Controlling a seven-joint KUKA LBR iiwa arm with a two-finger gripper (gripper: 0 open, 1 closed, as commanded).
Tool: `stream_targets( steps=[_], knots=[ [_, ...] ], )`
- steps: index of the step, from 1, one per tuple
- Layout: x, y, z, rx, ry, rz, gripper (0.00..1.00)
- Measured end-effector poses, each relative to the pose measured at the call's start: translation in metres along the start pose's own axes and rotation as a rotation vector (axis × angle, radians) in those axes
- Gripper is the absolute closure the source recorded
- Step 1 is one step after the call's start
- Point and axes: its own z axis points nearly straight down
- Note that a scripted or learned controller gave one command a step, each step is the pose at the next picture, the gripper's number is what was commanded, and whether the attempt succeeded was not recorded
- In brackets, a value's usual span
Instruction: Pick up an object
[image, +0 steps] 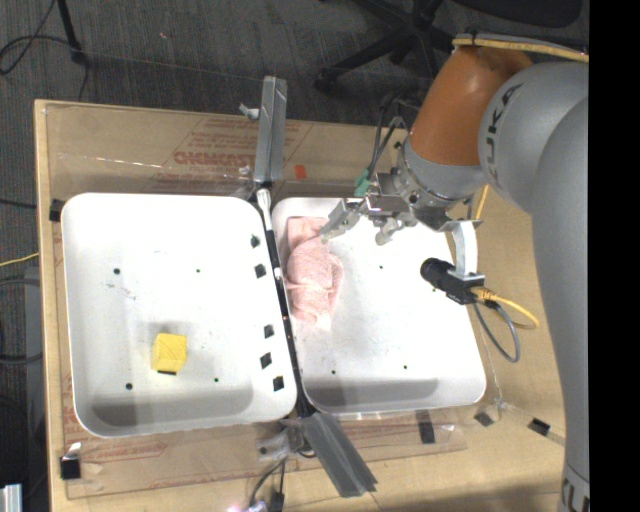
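A crumpled pink cloth (311, 272) lies in the right bin (420, 340), against its left wall near the back. A small yellow block (169, 353) sits in the left bin (150, 250), toward the front left. My gripper (362, 226) hangs over the back of the right bin, just right of the cloth's upper end. Its two fingers are spread apart, with nothing between them. One fingertip (330, 226) is close to the cloth's top edge, and I cannot tell whether it touches.
A metal divider bar (270, 140) runs between the bins at the back. A black cable plug with a yellow lead (455, 282) hangs from the wrist over the right bin's right side. The arm's grey body (545, 150) covers the bench's right side.
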Motion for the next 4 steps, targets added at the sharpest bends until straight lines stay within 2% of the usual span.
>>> stream_targets(
  steps=[1, 2, 3, 4],
  knots=[
    [-0.017, 0.028, 0.014, -0.004, -0.002, 0.104, 0.0],
    [0.004, -0.018, 0.136, -0.001, 0.0, 0.121, 0.0],
    [0.004, -0.018, 0.126, 0.0, -0.001, 0.117, 1.0],
    [-0.053, -0.034, 0.147, -0.012, 0.0, 0.179, 1.0]
  ],
)
